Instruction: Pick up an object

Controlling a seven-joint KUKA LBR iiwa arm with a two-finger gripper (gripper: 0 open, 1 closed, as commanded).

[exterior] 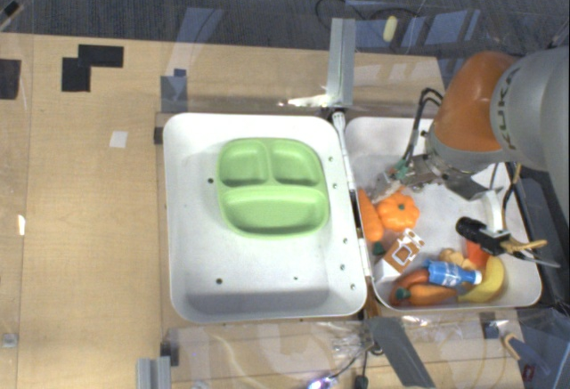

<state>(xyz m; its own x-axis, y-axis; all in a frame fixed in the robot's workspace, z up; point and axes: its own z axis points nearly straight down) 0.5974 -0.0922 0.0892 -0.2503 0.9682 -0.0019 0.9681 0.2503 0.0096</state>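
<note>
The small orange pumpkin point(398, 212) sits in the right bin point(385, 136), close to that bin's left wall and about midway along it. The gripper point(401, 175) hangs just beyond the pumpkin, over the bare white floor at the far half of the bin. It is very near the pumpkin's top, but the slant of the view does not show whether they touch. Whether the gripper is open or closed cannot be told from here either, as its metal tip is small and partly in shadow. Above it the arm point(534, 111) comes in from the right, with its orange band point(470, 107) over the bin's far right corner.

Touching the pumpkin on its left, an orange piece point(366, 218), perhaps a carrot, lies along the bin's left wall. Just in front of the pumpkin is a little brown and white box point(406, 248). Nearer the front wall lie a blue bottle point(443, 273) with a white label, a banana point(490, 282) curving up at its right, and a reddish-orange toy vegetable point(429, 294) along the front edge. These front pieces crowd together and touch or overlap one another.

The left bin point(183, 227) stands side by side with the right one, and their walls meet. In it a green plate point(272, 185) with three compartments lies flat, towards the far half. Both bins rest on the pale wooden table point(80, 227).
</note>
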